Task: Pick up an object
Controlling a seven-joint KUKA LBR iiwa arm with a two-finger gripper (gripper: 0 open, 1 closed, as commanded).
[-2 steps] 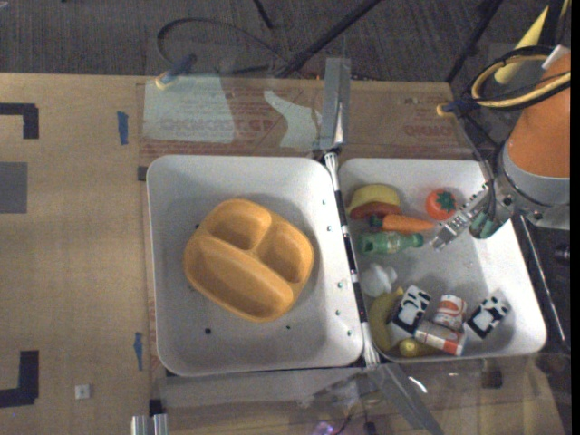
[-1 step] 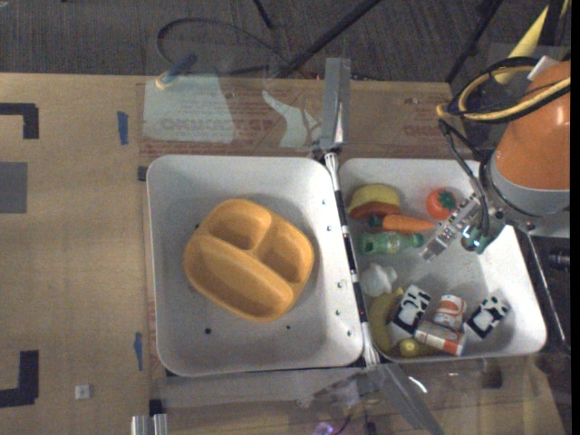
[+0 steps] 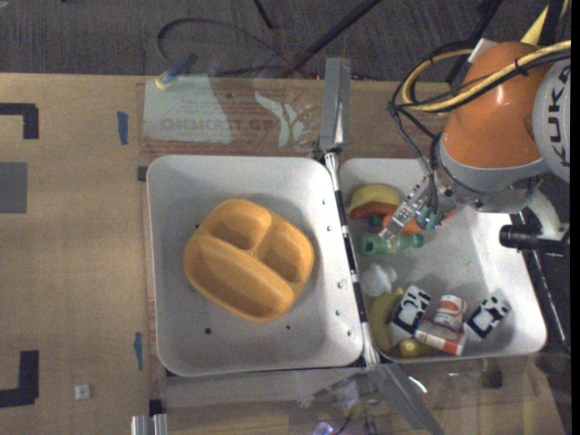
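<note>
My gripper [image 3: 405,216] hangs low over the far left part of the right bin [image 3: 507,284], and I cannot tell how it is set from this slanted view. Just under and beside it lies a small cluster of toys: a yellow banana-shaped piece [image 3: 374,194] against the bin's far left corner, a red-orange piece [image 3: 365,212] touching its near side, and a green piece [image 3: 372,241] just nearer than that. Nothing can be made out as gripped.

Along the near edge of the same bin sits a second group. A yellow rounded piece [image 3: 381,320] lies at the near left corner, with a whitish crumpled lump [image 3: 378,277] just beyond it by the left wall. Two black-and-white blocks stand near the near edge, one [image 3: 410,309] touching the yellow piece and the other [image 3: 488,316] towards the near right corner. Between them are a small red-and-white can [image 3: 449,310] and a red-and-white tube [image 3: 439,338] lying flat (their labels are too small to read).

The left bin [image 3: 172,270] holds an orange divided plate [image 3: 249,258], three compartments, sitting near its middle.

Beyond the left bin's far edge, a clear sheet [image 3: 227,116] on the bench carries pale lettering, too faint for me to read. On my arm, part of the white "KUKA" lettering [image 3: 555,120] shows.
</note>
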